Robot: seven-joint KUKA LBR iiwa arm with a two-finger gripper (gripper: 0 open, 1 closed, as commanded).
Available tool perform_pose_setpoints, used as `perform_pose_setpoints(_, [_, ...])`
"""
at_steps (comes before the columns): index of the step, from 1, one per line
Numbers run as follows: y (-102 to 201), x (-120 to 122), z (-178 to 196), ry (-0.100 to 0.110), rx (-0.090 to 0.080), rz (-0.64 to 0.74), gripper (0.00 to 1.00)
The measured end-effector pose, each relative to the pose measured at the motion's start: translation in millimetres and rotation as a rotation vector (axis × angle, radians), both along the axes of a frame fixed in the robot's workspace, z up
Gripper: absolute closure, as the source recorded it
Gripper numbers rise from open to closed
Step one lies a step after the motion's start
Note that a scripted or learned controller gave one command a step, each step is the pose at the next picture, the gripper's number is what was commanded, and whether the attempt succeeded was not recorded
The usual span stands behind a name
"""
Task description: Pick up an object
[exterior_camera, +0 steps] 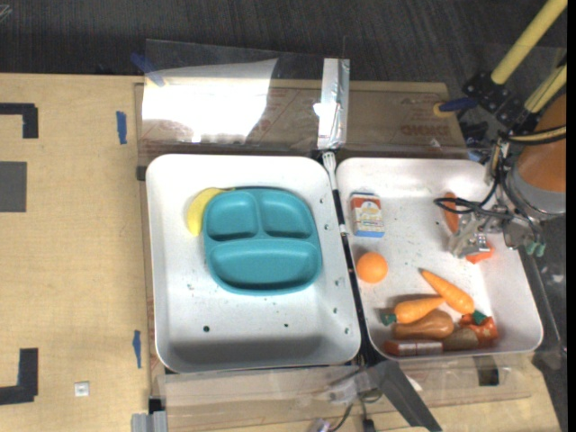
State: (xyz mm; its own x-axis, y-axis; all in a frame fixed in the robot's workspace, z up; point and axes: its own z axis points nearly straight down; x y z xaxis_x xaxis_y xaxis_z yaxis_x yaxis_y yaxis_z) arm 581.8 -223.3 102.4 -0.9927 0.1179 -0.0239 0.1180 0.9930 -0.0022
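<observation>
Gripper (472, 238) low over the right bin (409, 174), near its right wall, arm entering from 3 o'clock with the orange band just above. Finger state not readable: metal parts, dark cabling and a small red-orange piece (481, 255) overlap at the tip (whether that piece belongs to the tool or lies loose in the bin cannot be told), so no grasp confirmed. Nearest candidate for a pick judged to be the carrot (447, 292), lying near the gripper at roughly 7 o'clock, apart from it. Long axis running 10 to 4 o'clock; narrow tip toward 10, thicker end with green top toward 4, close to the pile along the bin's lower edge. Second, paler carrot (417, 310) just beyond at 7 to 8 o'clock, long axis nearly 9 to 3, touching or overlapping a brown sausage-shaped item (423, 327). Orange ball (371, 267) farther out at about 8 o'clock, standing apart from its neighbours. Small carton (366, 214) near 9 to 10 o'clock, by the dividing wall. Left bin (180, 313) holding a teal divided plate (262, 239) with a yellow item (195, 207) tucked at its 10 o'clock edge, well apart from the gripper. Coming move judged to need a short shift toward 7 o'clock and a closing line set across the carrot's axis.
</observation>
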Motion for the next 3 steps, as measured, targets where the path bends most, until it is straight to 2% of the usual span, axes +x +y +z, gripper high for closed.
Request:
perform_pose_setpoints(1, [0.0, -0.4, -0.9, 0.001, 0.0, 0.0, 0.0])
perform_pose_setpoints(2, [59.7, -23.5, -13.5, 0.012, 0.002, 0.07, 0.0])
perform_pose_setpoints(3, [8.2, 20.8, -14.7, 0.014, 0.0, 0.088, 0.0])
